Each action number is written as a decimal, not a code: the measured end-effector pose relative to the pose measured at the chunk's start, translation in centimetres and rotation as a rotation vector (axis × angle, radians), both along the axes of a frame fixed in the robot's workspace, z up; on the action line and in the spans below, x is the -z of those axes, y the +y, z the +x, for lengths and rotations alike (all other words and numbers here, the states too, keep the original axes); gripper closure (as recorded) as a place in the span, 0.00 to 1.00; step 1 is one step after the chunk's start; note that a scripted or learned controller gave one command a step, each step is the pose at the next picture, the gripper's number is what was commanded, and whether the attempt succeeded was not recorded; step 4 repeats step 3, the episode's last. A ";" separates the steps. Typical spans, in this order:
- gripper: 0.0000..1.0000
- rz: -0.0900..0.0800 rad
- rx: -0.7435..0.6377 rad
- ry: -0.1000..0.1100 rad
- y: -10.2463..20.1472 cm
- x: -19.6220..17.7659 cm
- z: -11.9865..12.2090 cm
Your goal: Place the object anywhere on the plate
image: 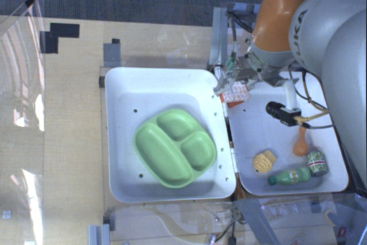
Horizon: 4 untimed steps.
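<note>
Looming over the right bin [338, 181], the arm's grey bulk hides the gripper [241, 73]; you cannot tell its fingers' state. Below it, a red-and-white packet [235, 93] sits at the bin's top-left corner. The green plate [175, 148] lies in the left bin [114, 140]. Corn [263, 161], bottle [289, 176], can [316, 163] lie nearby.

Light wood bench [63, 140] carries two shallow white bins side by side: left bin [114, 140], right bin [338, 181]. Black tape marks [57, 34] at bench's far left.
</note>
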State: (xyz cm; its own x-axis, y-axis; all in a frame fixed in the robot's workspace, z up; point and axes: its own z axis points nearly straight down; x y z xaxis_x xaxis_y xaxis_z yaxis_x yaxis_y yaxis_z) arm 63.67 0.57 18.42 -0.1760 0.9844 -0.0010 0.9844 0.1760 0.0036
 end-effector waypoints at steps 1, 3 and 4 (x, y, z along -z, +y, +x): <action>1.00 0.000 -0.399 0.001 8.2 0.1 -5.9; 0.00 0.000 -0.401 0.002 14.6 1.9 -6.5; 0.00 0.000 -0.401 0.002 14.6 1.9 -6.5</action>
